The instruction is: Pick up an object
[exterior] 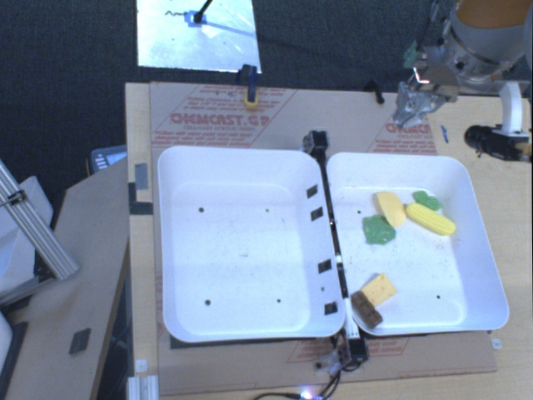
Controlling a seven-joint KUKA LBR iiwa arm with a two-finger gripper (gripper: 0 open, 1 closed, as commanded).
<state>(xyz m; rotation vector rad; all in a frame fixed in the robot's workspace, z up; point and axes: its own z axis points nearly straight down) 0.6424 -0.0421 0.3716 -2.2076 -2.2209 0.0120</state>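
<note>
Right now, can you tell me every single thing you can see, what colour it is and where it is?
White bins: two, side by side on the bench.
Yellow corn toy: one, right bin, far right.
Pale yellow piece: one, right bin, left of the corn.
Green pieces: two, right bin; the smaller one sits behind the corn.
Yellow block with a brown end: one, right bin, near left corner.
Shiny sheet: one, silver, on the dark floor behind the bench.
Arm: one, grey and orange, top right.
Gripper: one, metal, above the bench behind the right bin.
</note>
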